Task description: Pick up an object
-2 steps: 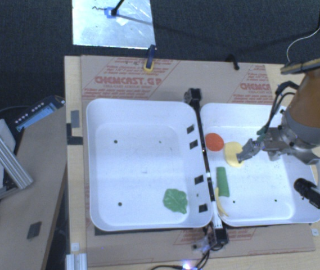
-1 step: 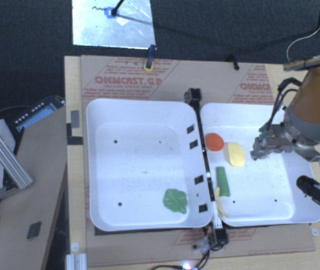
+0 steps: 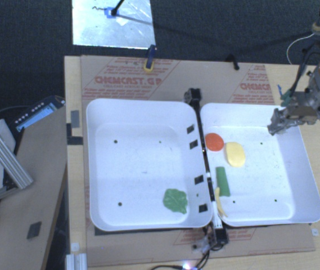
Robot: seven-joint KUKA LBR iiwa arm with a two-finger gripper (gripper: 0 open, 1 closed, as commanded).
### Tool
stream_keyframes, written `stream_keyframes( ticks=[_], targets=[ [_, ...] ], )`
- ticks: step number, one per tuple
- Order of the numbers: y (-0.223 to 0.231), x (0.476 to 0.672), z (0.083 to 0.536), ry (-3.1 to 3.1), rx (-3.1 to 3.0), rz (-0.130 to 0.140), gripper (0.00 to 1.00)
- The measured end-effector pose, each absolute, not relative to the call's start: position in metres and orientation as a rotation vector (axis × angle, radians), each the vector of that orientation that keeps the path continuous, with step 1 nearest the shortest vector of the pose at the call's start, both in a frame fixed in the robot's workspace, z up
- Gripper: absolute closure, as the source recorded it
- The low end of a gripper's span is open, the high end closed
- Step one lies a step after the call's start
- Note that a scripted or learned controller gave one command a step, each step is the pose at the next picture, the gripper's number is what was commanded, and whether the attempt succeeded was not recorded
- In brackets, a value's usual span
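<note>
Pale yellow oval plastic piece (image 3: 235, 154), frame centre-right: probably light, rigid, slick; grasp across narrow width. Two-finger gripper (image 3: 276, 124) upper right, state indiscernible.

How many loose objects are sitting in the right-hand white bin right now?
4, all near its left wall: a round orange-red disc, a pale yellow oval lump beside it, a dark green rectangular block below, and a thin yellow strip by the divider. None looks hidden.
</note>
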State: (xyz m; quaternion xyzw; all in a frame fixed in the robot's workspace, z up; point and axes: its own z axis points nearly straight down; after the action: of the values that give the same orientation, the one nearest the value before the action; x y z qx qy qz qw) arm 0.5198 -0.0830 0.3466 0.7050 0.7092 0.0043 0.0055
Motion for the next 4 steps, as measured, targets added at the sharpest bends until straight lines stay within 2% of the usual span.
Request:
stream_keyframes(
  ticks=[1,2,3,4],
  targets=[
    [-0.067,0.497,0.491,2.217,2.203,0.022,1.0],
    [-0.084,0.486,0.539,2.216,2.216,0.009,1.0],
    [-0.054,0.486,0.285,2.231,2.225,-0.012,1.0],
    [-0.05,0.488,0.456,2.216,2.203,0.024,1.0]
  ],
)
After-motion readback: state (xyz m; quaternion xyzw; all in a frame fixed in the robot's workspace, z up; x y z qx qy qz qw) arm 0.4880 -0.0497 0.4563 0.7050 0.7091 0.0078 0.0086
